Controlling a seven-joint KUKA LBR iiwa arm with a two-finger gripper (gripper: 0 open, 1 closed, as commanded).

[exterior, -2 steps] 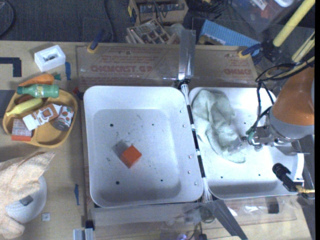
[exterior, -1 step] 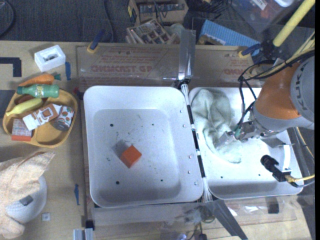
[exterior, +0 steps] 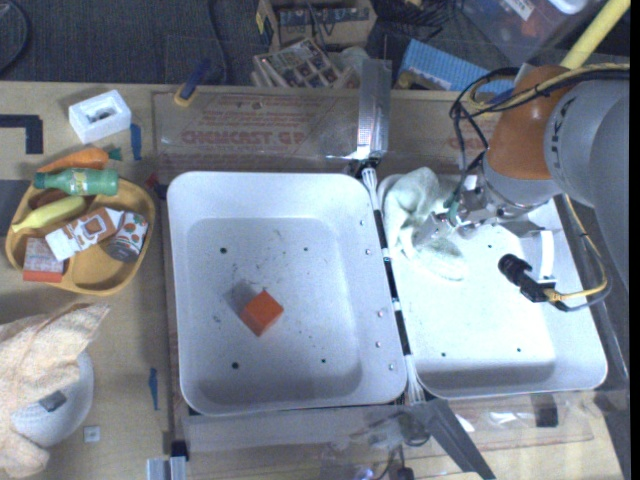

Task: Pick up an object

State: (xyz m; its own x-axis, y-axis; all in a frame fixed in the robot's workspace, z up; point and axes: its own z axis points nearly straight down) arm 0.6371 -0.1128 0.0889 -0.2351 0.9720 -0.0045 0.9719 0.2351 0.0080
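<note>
Ref. landmark = left bin (exterior: 182, 268); all positions are given rel. to it.

- Well left of it, on the table (exterior: 155, 313): yellow bowl (exterior: 100, 286) w/ a green bottle (exterior: 78, 181), a banana (exterior: 45, 213) and small packets.
- White box (exterior: 100, 116): up-left of the bin's far-left corner, apart from the bowl.
- Beige cloth (exterior: 45, 343): left of the bin's near-left corner, on the near side of the bowl.
- Inside the left bin: orange block (exterior: 263, 312), flat on the floor, slightly left of centre and toward the near side. It is turned so one corner points at the near wall, and it is clear of all walls.
- Right bin (exterior: 500, 338): butts against the left bin's right wall.
- White rag (exterior: 410, 203): bunched in the right bin's far-left corner, just beside the shared wall.
- Clear crumpled item (exterior: 440, 256): touching the rag's near side; too blurred to ID.
- Gripper (exterior: 458, 213): over the right bin, just right of the rag and close above the clear item. It is well apart from the block. Open or closed, holding anything or not: can't tell.
- Grey arm (exterior: 595, 138) w/ orange band (exterior: 520, 138): farthest right of the left bin.
</note>
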